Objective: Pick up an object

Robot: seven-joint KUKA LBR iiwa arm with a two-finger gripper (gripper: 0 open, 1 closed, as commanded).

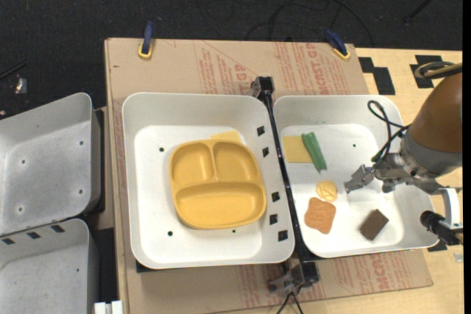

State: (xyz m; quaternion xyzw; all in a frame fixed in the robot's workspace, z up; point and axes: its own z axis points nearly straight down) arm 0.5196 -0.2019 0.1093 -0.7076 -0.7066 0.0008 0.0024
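Reaching from right, tool [358, 182] low over right bin [346, 246]; finger state unclear.

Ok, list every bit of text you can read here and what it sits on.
Red print on the cardboard sheet under the bins: upside down and faint, too blurred to read for certain.
Black square marks on the divider between the bins: patterns, no letters.
Nothing else bears text.

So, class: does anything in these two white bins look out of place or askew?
Only slightly: a pale yellow flat sheet in the left bin lies partly tucked under the yellow divided plate. Nothing looks spilled or damaged.
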